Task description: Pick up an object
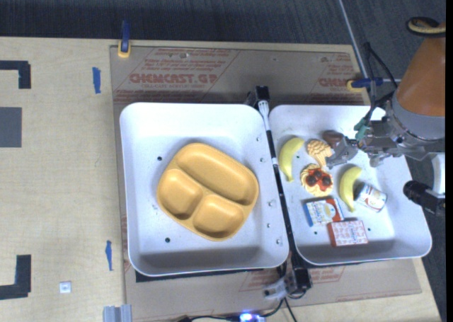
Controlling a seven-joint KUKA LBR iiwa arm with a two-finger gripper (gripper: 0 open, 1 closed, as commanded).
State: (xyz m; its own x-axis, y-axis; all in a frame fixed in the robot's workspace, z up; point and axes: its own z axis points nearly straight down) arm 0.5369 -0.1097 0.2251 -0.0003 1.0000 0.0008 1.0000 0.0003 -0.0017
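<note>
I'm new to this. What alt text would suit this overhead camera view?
A robot arm's gripper hovers over the right bin, among two bananas, toy food and small packets. The left bin holds a yellow divided tray.

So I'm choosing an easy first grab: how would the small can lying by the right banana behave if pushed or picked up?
The small can lies on its side in the right bin, so a nudge would probably roll it. It looks rigid, with a smooth round wall, so it may slip. The right banana beside it could block a roll leftward.
</note>
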